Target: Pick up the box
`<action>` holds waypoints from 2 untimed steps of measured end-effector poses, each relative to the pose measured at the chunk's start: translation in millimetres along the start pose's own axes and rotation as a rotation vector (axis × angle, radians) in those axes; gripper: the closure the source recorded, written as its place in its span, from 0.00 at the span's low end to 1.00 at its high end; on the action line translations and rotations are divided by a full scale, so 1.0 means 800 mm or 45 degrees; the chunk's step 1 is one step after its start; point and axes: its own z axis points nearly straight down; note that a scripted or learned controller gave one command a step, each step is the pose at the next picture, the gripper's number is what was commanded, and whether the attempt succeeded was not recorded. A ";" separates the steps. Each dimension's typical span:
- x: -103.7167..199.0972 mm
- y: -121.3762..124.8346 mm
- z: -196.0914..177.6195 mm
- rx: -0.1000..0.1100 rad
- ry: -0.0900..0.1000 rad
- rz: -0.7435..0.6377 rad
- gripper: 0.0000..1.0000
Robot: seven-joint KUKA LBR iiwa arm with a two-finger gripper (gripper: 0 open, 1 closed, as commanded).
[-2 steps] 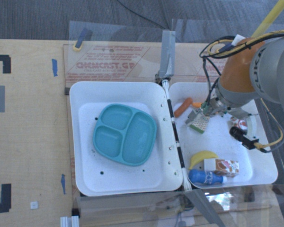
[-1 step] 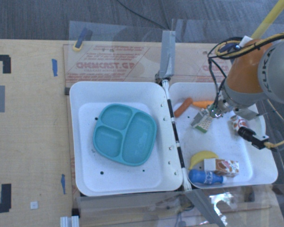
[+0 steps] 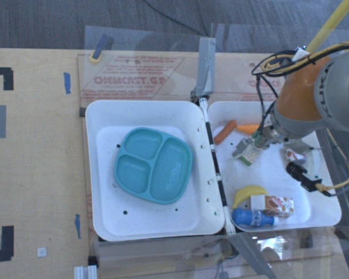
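The box (image 3: 272, 204) is a small white carton with a red and brown print. It lies flat near the front of the right bin (image 3: 326, 214), between a yellow banana (image 3: 248, 193) and a blue bottle (image 3: 253, 218). My gripper (image 3: 246, 151) hangs over the middle of the right bin, behind the box and well apart from it. The grey arm with its orange band (image 3: 299, 100) reaches in from the right above it. Nothing shows in the gripper's grasp.
An orange carrot (image 3: 224, 132) lies at the back left of the right bin, just behind the gripper. A small red and white item (image 3: 292, 154) sits partly under the arm. A teal divided plate (image 3: 154, 165) lies in the left bin (image 3: 104, 127). Black cables trail at the right.
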 end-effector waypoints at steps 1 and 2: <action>0.002 0.001 -0.013 -0.003 0.007 -0.001 1.00; 0.003 0.001 -0.013 -0.002 0.007 0.000 0.00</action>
